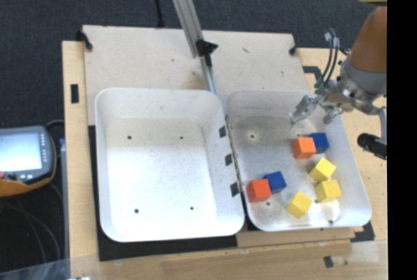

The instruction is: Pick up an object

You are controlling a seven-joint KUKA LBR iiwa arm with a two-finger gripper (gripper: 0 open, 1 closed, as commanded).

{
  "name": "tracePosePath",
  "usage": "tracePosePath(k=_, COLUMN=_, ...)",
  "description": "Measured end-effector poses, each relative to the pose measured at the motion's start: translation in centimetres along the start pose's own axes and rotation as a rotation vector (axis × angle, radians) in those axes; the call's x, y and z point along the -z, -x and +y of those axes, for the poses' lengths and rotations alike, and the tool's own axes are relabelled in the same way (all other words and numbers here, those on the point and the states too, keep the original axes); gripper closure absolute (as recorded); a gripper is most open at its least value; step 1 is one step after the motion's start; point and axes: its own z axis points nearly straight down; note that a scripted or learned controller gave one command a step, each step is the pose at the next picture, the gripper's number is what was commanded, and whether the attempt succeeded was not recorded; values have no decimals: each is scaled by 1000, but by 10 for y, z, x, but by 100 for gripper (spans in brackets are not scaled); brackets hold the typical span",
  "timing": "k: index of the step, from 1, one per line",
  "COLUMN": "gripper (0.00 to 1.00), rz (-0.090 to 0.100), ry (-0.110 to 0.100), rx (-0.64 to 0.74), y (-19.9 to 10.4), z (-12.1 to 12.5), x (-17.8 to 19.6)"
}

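Observation:
The right bin (260,112) holds several small blocks. An orange block (303,147) touches a blue block (319,141) near the bin's middle right. Another orange block (258,189) sits against a blue one (275,181) at the lower left. Three yellow blocks (322,170), (328,190), (299,204) lie toward the front right. My gripper (317,111) hangs above the bin's back right part, just behind the upper orange and blue pair. Its two fingers are spread apart with nothing between them.
The left bin (163,161) sits beside the right one. A slanted metal pole (186,8) rises from behind the bins. A small screen device (23,155) rests off the bench at the left. The arm's orange band (371,38) is at the right edge.

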Motion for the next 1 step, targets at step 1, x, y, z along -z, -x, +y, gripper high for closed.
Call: tracePosePath(k=1, gripper=0, rz=-2, ry=-2, rx=2, y=9, z=21, x=-119)
